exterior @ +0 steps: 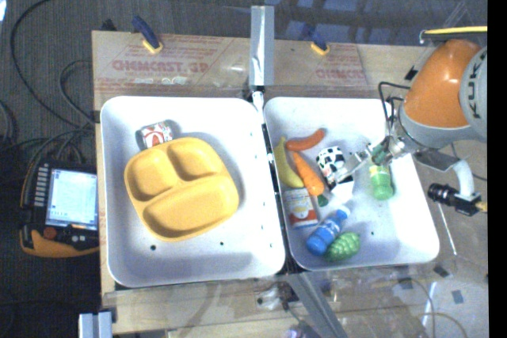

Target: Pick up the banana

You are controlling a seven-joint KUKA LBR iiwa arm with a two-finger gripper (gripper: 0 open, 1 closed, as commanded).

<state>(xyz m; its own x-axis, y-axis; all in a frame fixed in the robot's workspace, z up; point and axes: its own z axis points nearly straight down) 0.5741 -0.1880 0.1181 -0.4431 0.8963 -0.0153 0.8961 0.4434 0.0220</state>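
**benchwatcher:** Anyone got eyes on the banana (286,166)? I see it in the right bin (412,245), tucked against that bin's left wall, right by the divider between the two bins. It's partly buried: a carrot (308,172) lies across its right side and a reddish sausage-looking thing (306,140) sits at its far end.

**gripnerd:** Yep, that's it. Long axis runs roughly far-to-near, along the wall, with a slight curve. The tool (379,155) hangs at the right side of the same bin, over the green bottle (382,181), with a black-and-white spotted toy (331,161) between it and the banana. So the banana lies well to the tool's left, across most of the bin.

**benchwatcher:** Tool wide or narrow?

**gripnerd:** Honestly can't tell, it's a small blur under the orange wrist. Nothing is visibly held.

**benchwatcher:** So my guess is the move is mostly a slide left, then down, closing across the banana's width rather than along it.

**gripnerd:** Agreed, and the wall plus that carrot leave little room. I'd worry it nabs the carrot instead. The left bin (119,249) with the yellow tray (182,186) doesn't matter here.
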